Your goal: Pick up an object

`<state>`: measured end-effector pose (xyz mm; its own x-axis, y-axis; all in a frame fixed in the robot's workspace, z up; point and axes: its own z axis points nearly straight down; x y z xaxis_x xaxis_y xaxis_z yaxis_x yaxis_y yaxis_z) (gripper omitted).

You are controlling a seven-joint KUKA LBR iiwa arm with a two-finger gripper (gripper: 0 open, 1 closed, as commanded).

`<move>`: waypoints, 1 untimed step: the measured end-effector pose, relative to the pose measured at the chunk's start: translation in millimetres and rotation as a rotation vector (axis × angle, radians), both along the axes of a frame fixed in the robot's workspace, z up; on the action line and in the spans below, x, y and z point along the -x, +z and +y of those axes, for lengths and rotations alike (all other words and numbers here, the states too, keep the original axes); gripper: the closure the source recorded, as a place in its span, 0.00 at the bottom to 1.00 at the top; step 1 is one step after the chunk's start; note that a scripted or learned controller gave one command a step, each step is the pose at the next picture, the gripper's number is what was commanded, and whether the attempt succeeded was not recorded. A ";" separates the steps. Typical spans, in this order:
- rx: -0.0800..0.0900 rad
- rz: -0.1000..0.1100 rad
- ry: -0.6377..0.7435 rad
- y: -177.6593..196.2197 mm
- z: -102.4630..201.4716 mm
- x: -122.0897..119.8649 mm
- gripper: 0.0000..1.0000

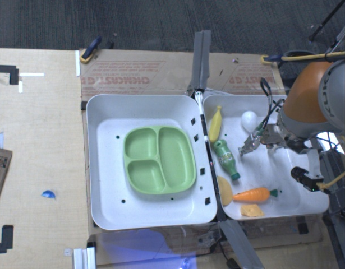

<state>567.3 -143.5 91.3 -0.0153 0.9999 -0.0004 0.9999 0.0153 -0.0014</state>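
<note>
Camera view: your gripper (245, 149) hangs over the right bin (284, 203), fingers slightly apart, nothing between them. Bottle (225, 159) lies just left of the gripper, ball (249, 119) behind it, carrot (255, 194) nearer the camera. Approach step, I'd say; next, drop onto the bottle and close.

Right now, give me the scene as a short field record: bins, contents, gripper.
left bin: green divided plate, lying flat near the middle
right bin: banana, green bottle, white ball, carrot, two yellowish pieces near the front edge
gripper: low over the right bin, between the green bottle and the white ball; nothing seen between its fingers
task status: no object picked up yet
</note>
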 end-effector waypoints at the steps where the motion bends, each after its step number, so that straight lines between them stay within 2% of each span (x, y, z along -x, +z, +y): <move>1: 0.006 -0.004 0.005 1.8 45.3 -15.4 0.00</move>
<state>582.7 -98.2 93.1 -0.0207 0.9998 -0.0069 0.9998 0.0208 0.0028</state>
